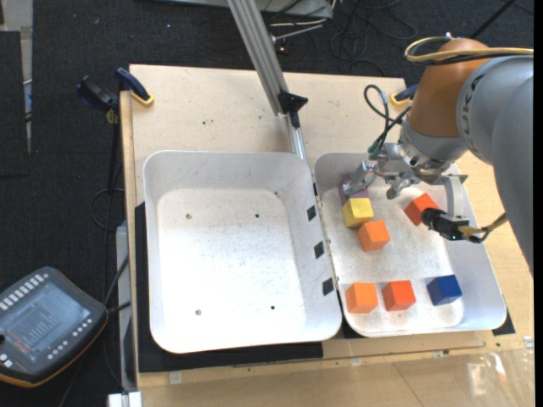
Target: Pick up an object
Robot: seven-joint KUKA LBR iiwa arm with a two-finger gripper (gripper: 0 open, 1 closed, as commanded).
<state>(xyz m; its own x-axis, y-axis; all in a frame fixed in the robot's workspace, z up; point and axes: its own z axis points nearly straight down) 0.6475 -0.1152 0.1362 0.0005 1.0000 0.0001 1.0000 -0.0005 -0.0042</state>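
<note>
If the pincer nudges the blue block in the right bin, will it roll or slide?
The blue block looks flat-faced and squat, so it would probably slide, not roll. It sits close to the right bin's rim, which may stop it. It appears rigid, likely keeping its shape in a grasp.

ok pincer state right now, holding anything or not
pincer: cannot be told whether open or closed. It sits low over the right bin, just above the yellow block; no block is visibly held.

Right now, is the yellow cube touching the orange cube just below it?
Touching, it seems: in the camera view the yellow cube and the orange cube meet at their corners, with no white bin floor between them.
</note>
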